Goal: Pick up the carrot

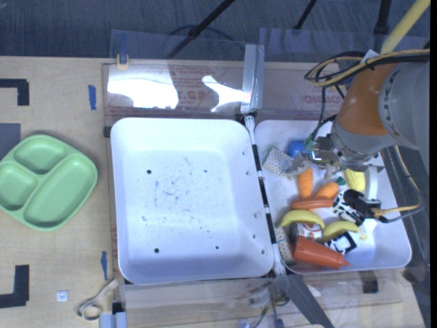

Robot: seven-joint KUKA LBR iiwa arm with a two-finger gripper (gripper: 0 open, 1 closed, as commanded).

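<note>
Red printed letters run along the clear panel [179, 91] behind the left bin [184, 197], but glare covers them and no word can be read. One small package in the right bin [396, 248] has a black and white pattern [343, 241]; its text is too small to make out.

Orange and short, the carrot [305, 181] stands nearly upright in the picture, in the upper middle of the right bin, just below the gripper [321, 157]. It narrows toward its lower end and touches a red-orange sausage-like item [313, 203] under it. A yellow banana [302, 217] lies near below.

Grey arm [403, 108] and cables hide most of the gripper, so whether its jaws are spread or pressed together I cannot tell. A green divided plate [45, 181] rests on the bench at left.
</note>
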